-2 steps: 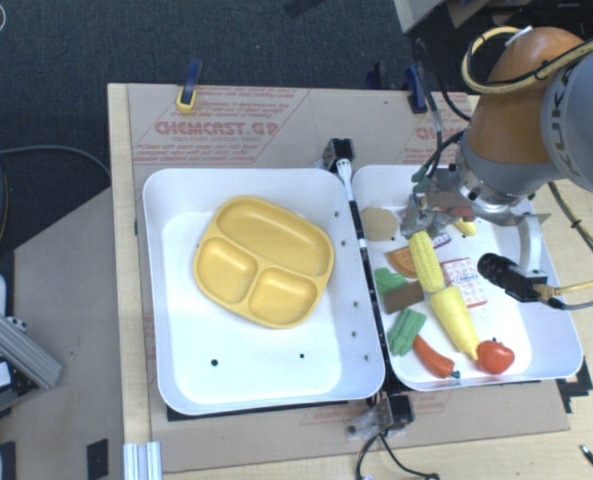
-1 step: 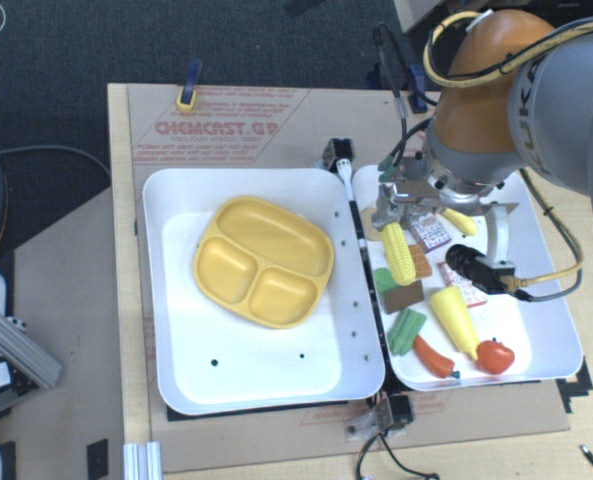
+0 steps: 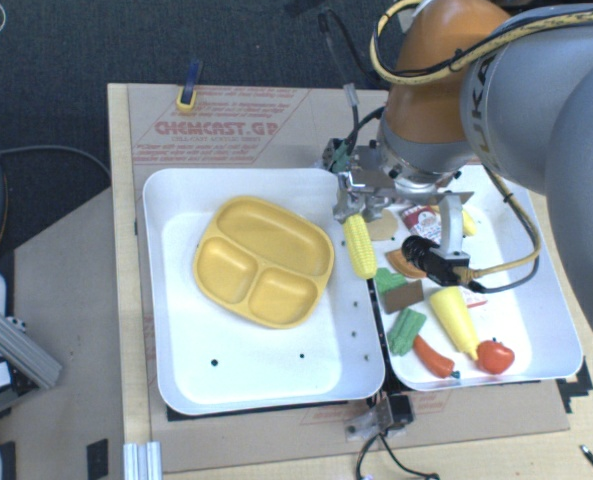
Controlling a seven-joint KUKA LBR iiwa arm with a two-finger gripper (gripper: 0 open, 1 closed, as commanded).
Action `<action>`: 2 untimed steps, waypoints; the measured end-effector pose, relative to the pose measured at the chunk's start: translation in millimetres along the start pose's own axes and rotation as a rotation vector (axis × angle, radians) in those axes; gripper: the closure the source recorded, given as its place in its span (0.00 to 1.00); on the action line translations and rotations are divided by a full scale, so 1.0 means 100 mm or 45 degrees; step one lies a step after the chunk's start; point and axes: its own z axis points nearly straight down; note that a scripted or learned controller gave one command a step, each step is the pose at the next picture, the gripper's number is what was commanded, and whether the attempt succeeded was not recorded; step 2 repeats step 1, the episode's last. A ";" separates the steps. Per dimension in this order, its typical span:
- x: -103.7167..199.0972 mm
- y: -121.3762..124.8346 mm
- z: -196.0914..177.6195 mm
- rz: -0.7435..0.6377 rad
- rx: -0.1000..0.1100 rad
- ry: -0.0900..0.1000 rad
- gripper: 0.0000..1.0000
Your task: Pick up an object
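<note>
Your left bin [image 3: 176, 368] carries a yellow divided plate [image 3: 264, 260] with three compartments, lying flat toward the bin's centre and upper half. Moving right, a toy corn cob [image 3: 359, 245] lies lengthwise just at the seam where the two bins meet, beneath the gripper [image 3: 368, 200] and close to its metal parts; whether the claw is spread, pressed together or pinching the cob cannot be told from this slant. The grey arm with its orange band [image 3: 438, 63] hangs over the right bin [image 3: 561, 343]. Below the wrist you see the bin's clutter: a brown block [image 3: 404, 293], green pieces [image 3: 406, 328], a yellow toy squash [image 3: 456, 318], a red-orange carrot [image 3: 434, 358] and a red tomato [image 3: 496, 356].
</note>
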 end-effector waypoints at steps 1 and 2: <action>0.30 -0.03 0.10 0.005 0.008 -0.002 1.00; 0.30 -0.03 0.10 0.005 0.008 -0.002 1.00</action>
